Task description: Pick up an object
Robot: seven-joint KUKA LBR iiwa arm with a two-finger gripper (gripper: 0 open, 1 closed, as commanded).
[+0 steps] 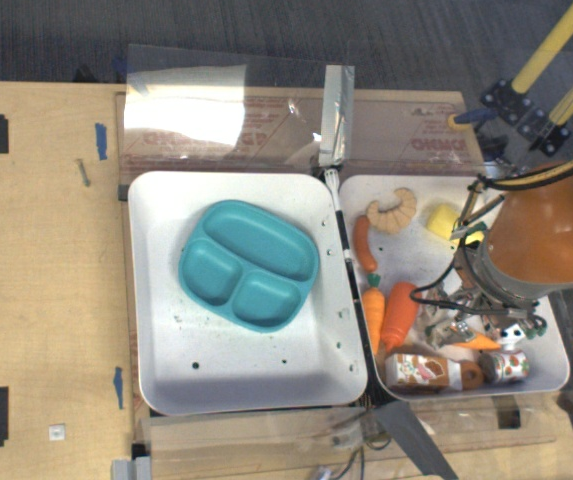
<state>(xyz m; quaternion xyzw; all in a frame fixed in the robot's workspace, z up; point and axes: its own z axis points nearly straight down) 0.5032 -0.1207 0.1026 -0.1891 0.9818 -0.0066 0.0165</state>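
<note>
— Two white bins sit side by side on a wooden bench (36, 298); what is in them?

— A teal divided plate (249, 264) lies in the left bin (166, 368). The right bin (556, 363) holds toy food.

— And the arm?

— Its orange band (546, 228) hangs over the right bin at 3 o'clock, gripper (481, 318) pointing down. I cannot tell how the fingers stand.

— Objects nearby?

— A toy carrot (398, 313) lies just at the gripper's 9 o'clock, a croissant (393, 211) at 11, and a labelled bottle (431, 371) at 7.
</note>
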